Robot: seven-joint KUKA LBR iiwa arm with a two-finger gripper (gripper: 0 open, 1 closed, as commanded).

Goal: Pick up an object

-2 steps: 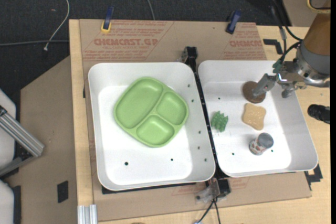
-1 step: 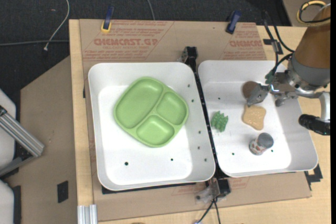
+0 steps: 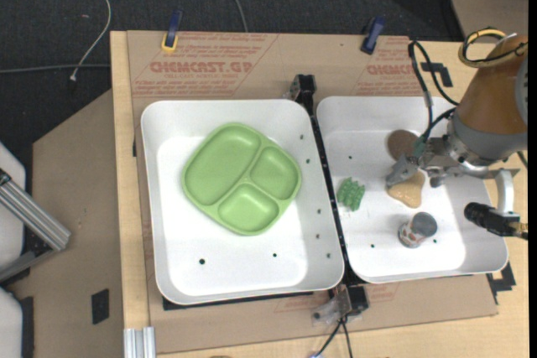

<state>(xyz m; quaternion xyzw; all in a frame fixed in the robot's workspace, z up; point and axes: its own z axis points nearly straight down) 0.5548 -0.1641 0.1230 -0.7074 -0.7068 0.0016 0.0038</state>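
Observation:
The right bin (image 3: 369,256) holds several small objects. A green bushy piece (image 3: 351,194) lies near its left wall. A tan lump (image 3: 409,196) sits mid-bin, with a brown rounded piece (image 3: 403,143) behind it. A small grey and red cylinder (image 3: 417,230) lies nearer the front. My gripper (image 3: 403,173) reaches in from the right and hangs low over the tan lump's upper edge, between it and the brown piece. Part of the tan lump is covered by the gripper.
The left bin (image 3: 168,264) holds a green divided plate (image 3: 242,178) lying flat. A black divider (image 3: 323,189) runs between the bins. Black cables (image 3: 428,80) loop down to the wrist over the right bin's back. A black bracket (image 3: 491,218) juts out near the right rim.

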